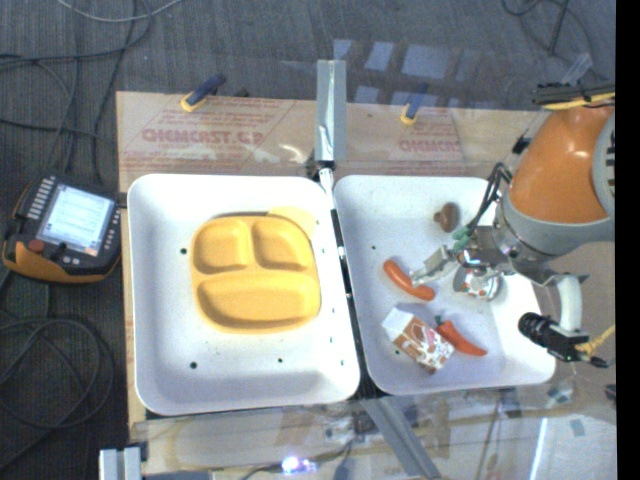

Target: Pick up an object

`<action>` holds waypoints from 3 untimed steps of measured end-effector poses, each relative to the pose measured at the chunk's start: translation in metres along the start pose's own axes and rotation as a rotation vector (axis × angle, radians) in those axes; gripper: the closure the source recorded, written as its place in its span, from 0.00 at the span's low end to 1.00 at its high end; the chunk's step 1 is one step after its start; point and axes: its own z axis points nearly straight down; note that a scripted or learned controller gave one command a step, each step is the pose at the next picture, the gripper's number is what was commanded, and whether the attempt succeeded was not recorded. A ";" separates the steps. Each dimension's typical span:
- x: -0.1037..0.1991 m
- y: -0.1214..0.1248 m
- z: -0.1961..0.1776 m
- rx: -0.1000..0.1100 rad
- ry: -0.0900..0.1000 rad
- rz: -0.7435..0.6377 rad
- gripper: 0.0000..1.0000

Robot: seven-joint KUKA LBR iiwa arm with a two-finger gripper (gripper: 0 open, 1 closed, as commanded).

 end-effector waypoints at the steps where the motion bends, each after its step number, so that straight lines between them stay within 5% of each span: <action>1: -0.045 0.048 0.124 -0.015 -0.002 -0.098 0.00; 2: -0.047 0.049 0.117 -0.014 -0.002 -0.096 1.00; 3: 0.021 0.059 -0.019 -0.001 -0.004 0.056 1.00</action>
